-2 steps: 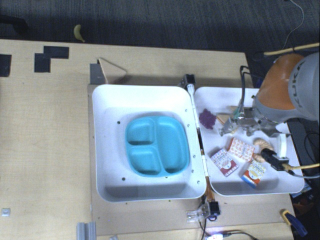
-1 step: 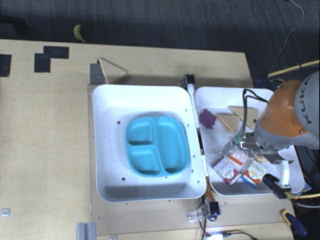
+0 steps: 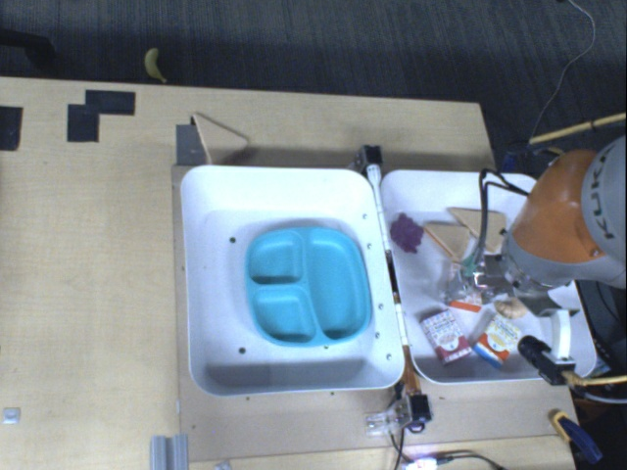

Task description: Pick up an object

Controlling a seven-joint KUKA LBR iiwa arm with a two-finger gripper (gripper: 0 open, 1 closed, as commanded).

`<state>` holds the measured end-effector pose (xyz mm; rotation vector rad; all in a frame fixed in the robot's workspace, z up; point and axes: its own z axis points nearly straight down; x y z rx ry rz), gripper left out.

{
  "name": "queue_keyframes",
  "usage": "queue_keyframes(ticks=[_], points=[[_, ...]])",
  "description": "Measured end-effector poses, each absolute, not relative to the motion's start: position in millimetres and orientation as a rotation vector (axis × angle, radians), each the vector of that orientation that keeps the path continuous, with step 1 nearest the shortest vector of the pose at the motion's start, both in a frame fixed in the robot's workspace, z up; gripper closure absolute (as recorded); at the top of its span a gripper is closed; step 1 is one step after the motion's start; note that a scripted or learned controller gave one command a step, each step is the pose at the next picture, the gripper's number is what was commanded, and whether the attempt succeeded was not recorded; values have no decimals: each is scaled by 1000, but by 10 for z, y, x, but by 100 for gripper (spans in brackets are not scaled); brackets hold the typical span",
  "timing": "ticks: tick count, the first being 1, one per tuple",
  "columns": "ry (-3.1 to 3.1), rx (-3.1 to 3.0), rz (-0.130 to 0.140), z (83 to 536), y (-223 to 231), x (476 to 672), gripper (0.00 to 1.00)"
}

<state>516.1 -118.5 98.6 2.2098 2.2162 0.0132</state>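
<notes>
- Camera view: the arm [image 3: 563,228] reaches from the right over the right bin [image 3: 416,360], its tool [image 3: 472,280] low among the objects there; I cannot tell the tool's state
- Just beside the tool lie a red-and-white carton [image 3: 444,333], a purple toy [image 3: 407,231] and a small packet [image 3: 500,341]
- The left bin [image 3: 211,360] holds a blue divided tray [image 3: 309,284] on the table [image 3: 88,292]

The lighting is bright, even and cool, with a bluish cast. The left bin [image 3: 211,292] shows soft grey shading along its inner walls, deepest along the near wall. The blue tray [image 3: 309,284] has a mild sheen but no hard glare. The desk [image 3: 88,292] is evenly lit and pale. The carpet [image 3: 323,27] at the top is dark. The picture is soft and low in resolution; small items in the right bin [image 3: 431,189] blur together.
</notes>
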Motion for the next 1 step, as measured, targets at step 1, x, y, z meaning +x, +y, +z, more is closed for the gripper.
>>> queue_keyframes(ticks=[1], points=[[2227,2214,6,1851,-215,5320,100]])
